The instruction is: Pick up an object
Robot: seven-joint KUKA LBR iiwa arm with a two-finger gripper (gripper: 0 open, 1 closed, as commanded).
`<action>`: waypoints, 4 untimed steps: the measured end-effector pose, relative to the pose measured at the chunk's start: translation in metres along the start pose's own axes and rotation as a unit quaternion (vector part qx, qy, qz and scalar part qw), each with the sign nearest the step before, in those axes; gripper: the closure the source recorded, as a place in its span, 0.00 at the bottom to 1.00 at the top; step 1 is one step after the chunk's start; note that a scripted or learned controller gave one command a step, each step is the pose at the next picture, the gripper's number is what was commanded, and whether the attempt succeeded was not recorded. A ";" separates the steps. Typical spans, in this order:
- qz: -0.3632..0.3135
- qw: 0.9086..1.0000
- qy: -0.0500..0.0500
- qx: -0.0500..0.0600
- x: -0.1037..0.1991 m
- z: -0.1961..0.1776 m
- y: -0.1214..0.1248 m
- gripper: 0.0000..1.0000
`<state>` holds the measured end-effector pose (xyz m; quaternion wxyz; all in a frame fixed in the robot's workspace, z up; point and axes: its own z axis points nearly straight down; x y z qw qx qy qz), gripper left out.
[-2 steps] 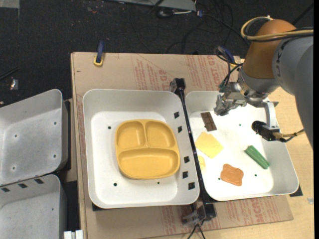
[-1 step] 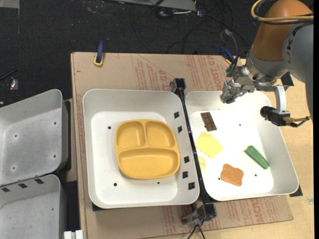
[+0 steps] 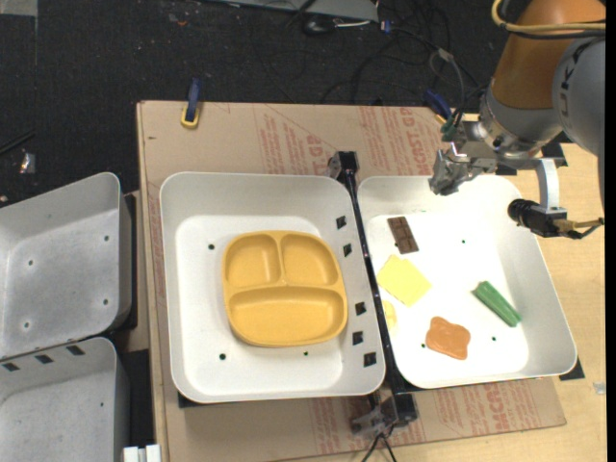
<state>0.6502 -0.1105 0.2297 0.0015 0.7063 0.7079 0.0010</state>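
The gripper (image 3: 449, 179) is held above the far edge of the right bin (image 3: 549, 287), with nothing seen between its fingers; whether they are open cannot be told. An approach is judged under way. A descent toward the brown bar (image 3: 402, 235), yellow slice (image 3: 403, 280), green piece (image 3: 497, 303) or orange piece (image 3: 449, 338) on the bin floor would be required next.

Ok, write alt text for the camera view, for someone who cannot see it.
A grey robot arm's pincer hangs over the far edge of the right bin, which holds a brown bar, a yellow square, a green stick and an orange piece. The left bin holds a yellow divided plate.
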 end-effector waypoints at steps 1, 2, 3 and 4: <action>-0.002 1.000 0.001 0.002 0.046 0.004 -0.016 1.00; -0.002 1.000 0.001 0.002 0.094 -0.007 -0.028 1.00; -0.003 1.000 0.002 0.002 0.153 -0.013 -0.038 1.00; -0.003 1.000 0.001 0.003 0.205 0.004 -0.056 1.00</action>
